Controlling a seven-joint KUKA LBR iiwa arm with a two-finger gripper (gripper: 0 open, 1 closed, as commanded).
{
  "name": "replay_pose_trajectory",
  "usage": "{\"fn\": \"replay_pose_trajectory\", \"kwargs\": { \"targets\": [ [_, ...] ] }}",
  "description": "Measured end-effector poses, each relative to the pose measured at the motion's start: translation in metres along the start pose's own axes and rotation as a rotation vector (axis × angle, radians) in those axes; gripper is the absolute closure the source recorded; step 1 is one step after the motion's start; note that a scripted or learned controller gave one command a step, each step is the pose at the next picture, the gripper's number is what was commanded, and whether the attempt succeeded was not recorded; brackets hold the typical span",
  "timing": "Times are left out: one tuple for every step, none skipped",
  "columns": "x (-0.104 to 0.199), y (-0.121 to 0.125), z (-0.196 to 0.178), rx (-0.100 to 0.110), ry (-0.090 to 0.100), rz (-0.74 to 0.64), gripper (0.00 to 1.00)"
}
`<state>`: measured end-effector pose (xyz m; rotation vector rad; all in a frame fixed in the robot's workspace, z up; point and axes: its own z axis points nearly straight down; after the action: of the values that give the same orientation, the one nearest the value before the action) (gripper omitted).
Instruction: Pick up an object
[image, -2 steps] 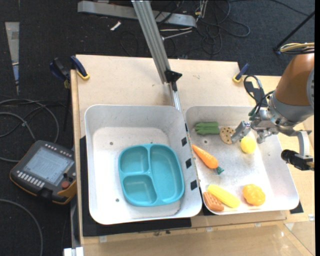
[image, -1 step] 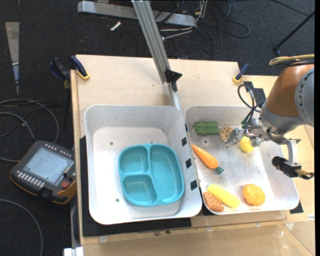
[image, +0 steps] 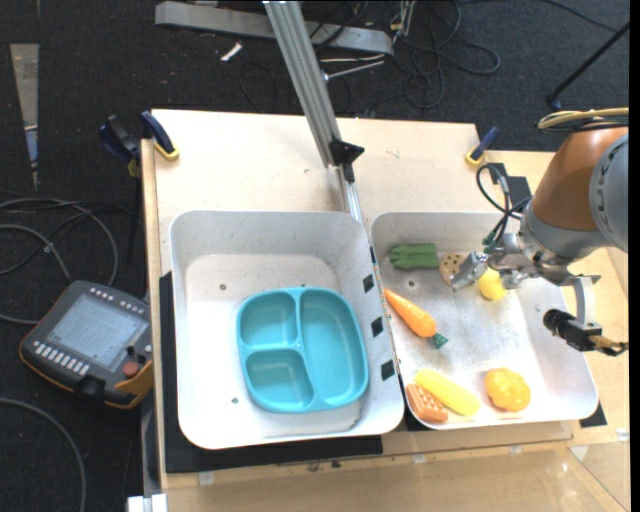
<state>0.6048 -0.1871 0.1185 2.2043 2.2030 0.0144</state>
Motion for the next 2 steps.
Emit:
{"fn": "replay_pose_trajectory", "kwargs": {
  "targets": [
    [0.000,0.001,-0.009,-0.001,-0.001,-0.001,1.00],
    [-0.003,0.009,-0.054,0.018,0.009,-0.002,1.00]
  ]
}}
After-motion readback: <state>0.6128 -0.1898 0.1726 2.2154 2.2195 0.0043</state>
